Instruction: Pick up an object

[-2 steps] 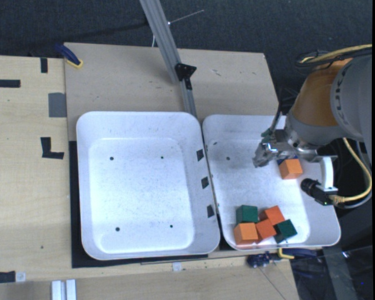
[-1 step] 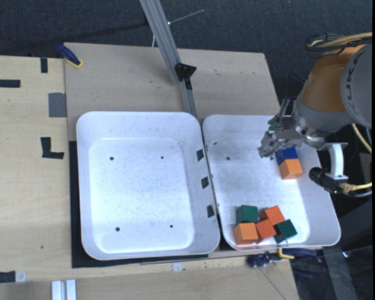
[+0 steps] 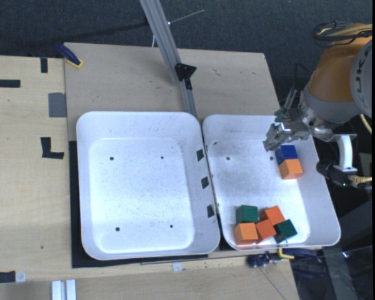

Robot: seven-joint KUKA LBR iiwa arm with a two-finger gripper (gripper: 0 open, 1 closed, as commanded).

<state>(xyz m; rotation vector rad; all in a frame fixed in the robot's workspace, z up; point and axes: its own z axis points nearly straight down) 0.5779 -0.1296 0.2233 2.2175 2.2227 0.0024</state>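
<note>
My gripper [image 3: 276, 137] hangs over the upper right part of the right bin [image 3: 250, 174]. Just below and right of it lie a blue block [image 3: 287, 152] and an orange block [image 3: 290, 168], touching each other. Nothing shows between the gripper's tips. In the bin's near corner sits a cluster of blocks: a green block [image 3: 247, 214], an orange block [image 3: 245, 232], another orange block [image 3: 272, 217] and a dark green block [image 3: 285, 229].
The left bin [image 3: 140, 183] stands beside the right one, with black clips between them. A slanted metal pole [image 3: 165, 33] rises behind the bins. A blue and yellow tool [image 3: 69, 54] lies at the bench's far left corner.
</note>
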